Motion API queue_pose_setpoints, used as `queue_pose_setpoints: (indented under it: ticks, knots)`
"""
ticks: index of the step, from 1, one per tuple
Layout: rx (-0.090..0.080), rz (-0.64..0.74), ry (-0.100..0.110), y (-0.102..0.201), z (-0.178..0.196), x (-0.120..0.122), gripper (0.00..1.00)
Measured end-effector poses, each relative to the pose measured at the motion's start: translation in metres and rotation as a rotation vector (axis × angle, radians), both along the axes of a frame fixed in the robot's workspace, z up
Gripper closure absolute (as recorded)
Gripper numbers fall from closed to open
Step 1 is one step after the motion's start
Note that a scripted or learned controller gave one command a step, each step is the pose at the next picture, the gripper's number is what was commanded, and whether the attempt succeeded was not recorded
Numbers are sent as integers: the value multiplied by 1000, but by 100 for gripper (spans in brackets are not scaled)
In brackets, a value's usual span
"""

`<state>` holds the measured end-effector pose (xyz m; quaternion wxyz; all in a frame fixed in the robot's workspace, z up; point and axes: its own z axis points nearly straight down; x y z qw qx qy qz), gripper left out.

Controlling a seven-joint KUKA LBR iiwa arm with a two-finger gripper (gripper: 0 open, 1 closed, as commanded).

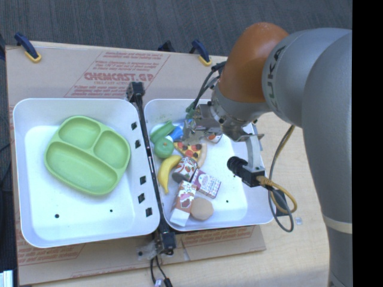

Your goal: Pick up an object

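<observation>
Bins sit side by side on my bench: the left bin (24,178) carries a green divided plate (88,154), lying flat, three compartments up. The right bin (254,211) has the clutter I am working over. My gripper (200,127) is down in the far part of that bin, tucked beneath the orange band (254,55) and the grey wrist, so the arm's bulk covers most of it. Whether the fingers are spread or clamped I cannot tell from here; they merge with the items under them.

Just beside the gripper, toward the divider, I see a green round toy (161,137) with a bit of blue next to it. A pizza slice (192,151) lies right under the gripper's tip, possibly touching it; I cannot confirm contact. Nearer the camera, a yellow banana (167,171) curves along the divider. A small pink-and-white carton (206,185) rests beside it, a taller milk-style carton (184,203) lies tilted toward the near wall, and a tan egg-shaped piece (202,208) touches that carton. Nothing looks lifted off the bin floor.
</observation>
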<state>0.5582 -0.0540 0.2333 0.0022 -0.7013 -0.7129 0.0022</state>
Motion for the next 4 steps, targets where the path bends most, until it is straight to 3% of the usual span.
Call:
queue_pose_setpoints:
  ticks: [1, 2, 3, 4]
  knots:
    - [1, 4, 0, 0, 10, 1, 100]
    - [0, -9, -2, 44, -2, 6, 100]
    - [-1, -11, -2, 43, 4, -65, 100]
    - [-1, -11, -3, 43, 4, -65, 0]
